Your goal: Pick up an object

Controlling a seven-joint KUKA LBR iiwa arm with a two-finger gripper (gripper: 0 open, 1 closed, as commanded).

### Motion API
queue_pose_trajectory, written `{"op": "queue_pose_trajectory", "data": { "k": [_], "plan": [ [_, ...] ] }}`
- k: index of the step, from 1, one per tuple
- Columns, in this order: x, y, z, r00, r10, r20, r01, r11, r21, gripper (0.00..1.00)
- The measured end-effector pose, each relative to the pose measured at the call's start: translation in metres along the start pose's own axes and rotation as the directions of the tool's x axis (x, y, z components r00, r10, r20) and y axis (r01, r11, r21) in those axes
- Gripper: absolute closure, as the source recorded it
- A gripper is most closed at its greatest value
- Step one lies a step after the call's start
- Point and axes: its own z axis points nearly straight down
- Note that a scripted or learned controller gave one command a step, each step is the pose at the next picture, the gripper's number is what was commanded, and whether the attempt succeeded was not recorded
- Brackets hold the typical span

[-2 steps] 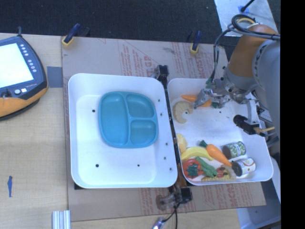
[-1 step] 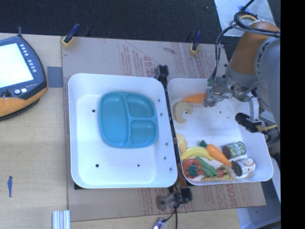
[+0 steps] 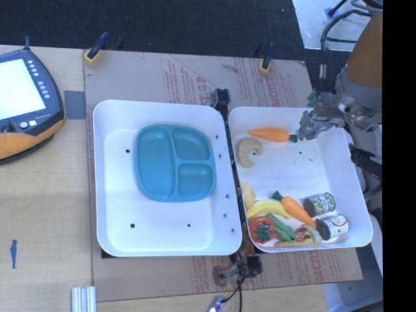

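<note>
The arm [image 3: 364,51] is cut off by the picture's right side, so just its orange band and grey wrist show. The gripper [image 3: 305,130] is small and dark; how it stands is too blurred to tell. It sits just beside the green end of the carrot [image 3: 269,134], and whether they touch is unclear. At the near corner of the right bin [image 3: 351,174], the heap of toy food [image 3: 281,229] overlaps, hiding parts of its pieces. The tablet [image 3: 23,103] on the counter [image 3: 39,200] runs off the left edge.
</note>
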Motion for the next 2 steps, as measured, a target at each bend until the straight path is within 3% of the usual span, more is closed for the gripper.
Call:
{"op": "queue_pose_trajectory", "data": {
  "k": [1, 2],
  "plan": [
    [0.0, -0.001, 0.001, 1.0, 0.0, -0.001, 0.0, 1.0, 0.003, 0.0],
    [0.013, -0.017, 0.124, 1.0, 0.0, -0.001, 0.0, 1.0, 0.007, 0.0]
  ]
}}
